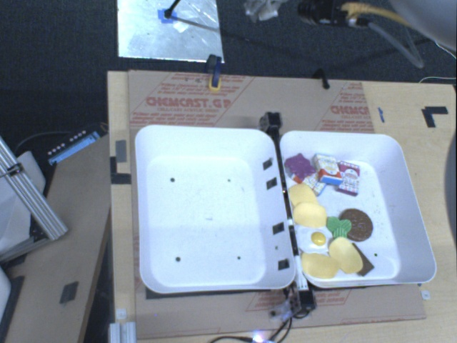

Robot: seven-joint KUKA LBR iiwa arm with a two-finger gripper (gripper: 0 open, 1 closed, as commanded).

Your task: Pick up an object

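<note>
Yellow toy pieces (321, 266) lie with other toys in a white bin (410, 213), well apart from the pincer (268, 2). We cannot tell its grip state. We judge nothing lifted yet, so the whole pick remains.

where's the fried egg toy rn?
In the camera view, the fried egg lies in the right bin, close to its left wall, below a pale yellow piece and left of the green piece.

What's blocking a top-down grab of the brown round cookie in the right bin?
Nothing lies on top of the brown cookie. The green piece touches its left edge and a yellow piece sits just below it, so side room there is tight. Its right side faces bare bin floor.
</note>
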